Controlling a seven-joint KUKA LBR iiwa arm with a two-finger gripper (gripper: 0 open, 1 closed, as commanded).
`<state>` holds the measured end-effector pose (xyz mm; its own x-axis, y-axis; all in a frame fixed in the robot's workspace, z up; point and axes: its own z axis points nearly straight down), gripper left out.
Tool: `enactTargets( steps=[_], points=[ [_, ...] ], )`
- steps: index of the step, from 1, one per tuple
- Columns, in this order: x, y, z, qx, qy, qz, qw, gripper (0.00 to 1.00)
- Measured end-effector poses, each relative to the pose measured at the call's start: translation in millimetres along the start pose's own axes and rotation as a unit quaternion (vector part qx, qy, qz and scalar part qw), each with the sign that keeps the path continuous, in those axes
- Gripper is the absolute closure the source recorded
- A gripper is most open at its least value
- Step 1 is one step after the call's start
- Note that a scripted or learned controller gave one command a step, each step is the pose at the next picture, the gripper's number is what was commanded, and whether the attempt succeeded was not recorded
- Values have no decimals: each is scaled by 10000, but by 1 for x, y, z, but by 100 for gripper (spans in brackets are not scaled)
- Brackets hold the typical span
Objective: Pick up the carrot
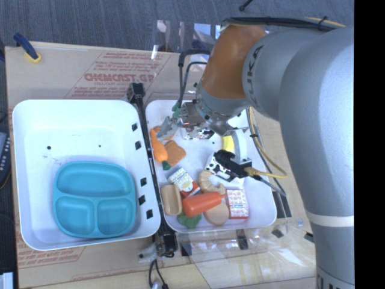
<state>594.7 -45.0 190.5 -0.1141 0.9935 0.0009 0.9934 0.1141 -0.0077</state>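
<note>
Orange carrot [202, 203], blue tray [94, 198], white bins [30, 119]

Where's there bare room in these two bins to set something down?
Bare floor lies in the left white bin, between its far wall and the blue three-compartment plastic plate. The right white bin is crowded: the orange carrot, food packets and the pincer cover most of its floor.

Dark grey carpet [90, 8] — brown cardboard-topped bench [72, 71]

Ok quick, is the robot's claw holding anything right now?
Gripper: low in the right bin, at the top end of the carrot; open or closed cannot be told.
</note>
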Motion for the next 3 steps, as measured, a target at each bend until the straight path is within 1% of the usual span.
enactTargets(
  steps=[1,2,3],
  points=[
    [-53,24,85,-58,-22,-620,9981,0],
    [-63,-3,98,-14,-4,591,9982,0],
    [-52,13,99,-25,-3,1752,9845,0]
  ],
)
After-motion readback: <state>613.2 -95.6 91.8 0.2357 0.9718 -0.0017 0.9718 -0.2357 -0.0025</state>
